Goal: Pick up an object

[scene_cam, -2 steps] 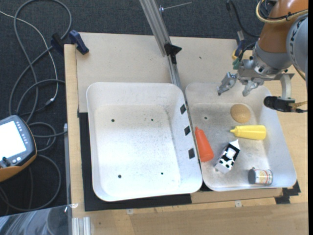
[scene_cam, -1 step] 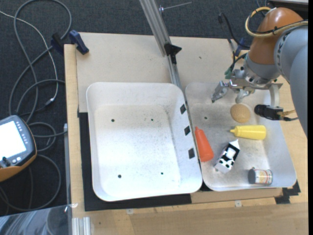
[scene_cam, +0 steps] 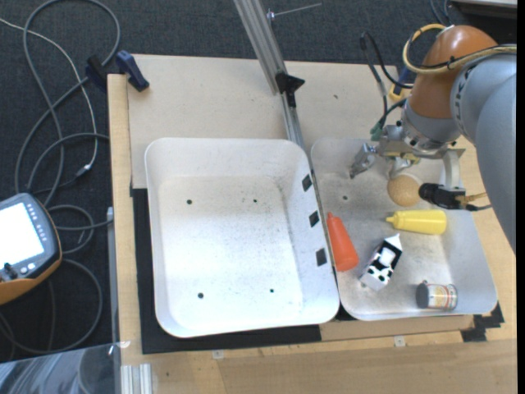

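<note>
In the right bin (scene_cam: 467,290), toward the table's (scene_cam: 205,97) far right corner, the gripper (scene_cam: 379,156) hung low over the bin's rear part, carried by the grey arm (scene_cam: 484,80) with its orange band (scene_cam: 447,52). One thin dark finger tip (scene_cam: 358,166) pointed down toward the bin floor on the gripper's left side, and whether the fingers were spread or clenched could not be told from this slant; nothing could be seen between them. Just beside the gripper, toward the near edge, lay a tan egg-shaped object (scene_cam: 403,191), close under the wrist but apart from the visible finger tip. Near it, further toward the near edge, a yellow bottle (scene_cam: 418,221) lay on its side with its nozzle pointing at the left bin (scene_cam: 164,171). An orange carrot-like piece (scene_cam: 341,242) lay along the right bin's left wall, just beside the divide between the two bins. A small black-and-white carton (scene_cam: 382,263) lay tilted between the carrot-like piece and the near right corner of the bin, and a small can (scene_cam: 435,295) lay on its side close to that corner. A slanted metal rail (scene_cam: 261,39) crossed the table's far edge and came down between the bins. A blue clamp (scene_cam: 130,69) sat at the table's far left corner.
</note>
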`<state>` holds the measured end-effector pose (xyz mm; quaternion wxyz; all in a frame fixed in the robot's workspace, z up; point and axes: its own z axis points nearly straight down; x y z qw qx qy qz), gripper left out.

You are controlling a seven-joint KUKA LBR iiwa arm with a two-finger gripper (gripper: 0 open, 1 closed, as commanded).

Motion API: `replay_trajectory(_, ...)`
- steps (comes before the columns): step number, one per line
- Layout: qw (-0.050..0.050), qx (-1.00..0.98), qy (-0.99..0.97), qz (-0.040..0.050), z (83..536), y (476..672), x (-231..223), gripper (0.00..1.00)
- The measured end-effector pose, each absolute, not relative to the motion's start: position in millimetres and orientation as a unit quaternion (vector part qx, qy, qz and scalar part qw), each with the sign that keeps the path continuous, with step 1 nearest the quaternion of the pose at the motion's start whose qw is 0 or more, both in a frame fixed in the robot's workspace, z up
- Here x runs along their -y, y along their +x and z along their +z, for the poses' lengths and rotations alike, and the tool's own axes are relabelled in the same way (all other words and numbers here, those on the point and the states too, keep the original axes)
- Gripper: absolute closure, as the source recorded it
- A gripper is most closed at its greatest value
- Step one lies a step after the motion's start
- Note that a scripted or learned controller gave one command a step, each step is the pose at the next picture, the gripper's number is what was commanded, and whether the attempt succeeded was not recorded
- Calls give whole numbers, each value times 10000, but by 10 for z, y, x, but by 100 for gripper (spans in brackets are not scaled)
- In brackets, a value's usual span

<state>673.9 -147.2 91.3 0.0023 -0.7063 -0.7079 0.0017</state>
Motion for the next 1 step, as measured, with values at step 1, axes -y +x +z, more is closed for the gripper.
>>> replay_trajectory(1,-2,7083,-7059,1,1055,6758,1470,100)
